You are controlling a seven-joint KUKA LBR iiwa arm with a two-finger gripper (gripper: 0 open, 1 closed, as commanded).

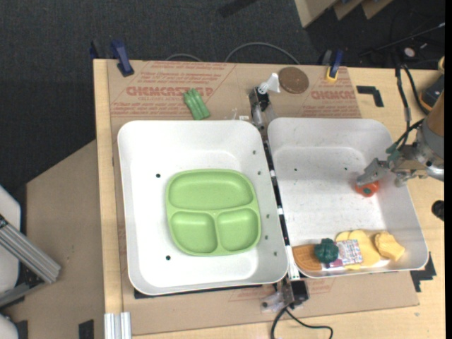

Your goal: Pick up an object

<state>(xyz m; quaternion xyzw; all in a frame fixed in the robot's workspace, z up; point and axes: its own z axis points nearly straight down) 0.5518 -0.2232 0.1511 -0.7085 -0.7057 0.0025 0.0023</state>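
Crowding the right bin (395, 189) near edge: green toy (325, 251), yellow pieces (388, 245). Left bin (141, 210) holds a green tray (212, 211). Gripper (378, 169) over a small orange item (366, 187), possibly touching; jaw state cannot be told.

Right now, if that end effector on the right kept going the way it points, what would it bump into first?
Probably the small orange-red object lying just below the end effector in the right white bin, though depth is unclear.
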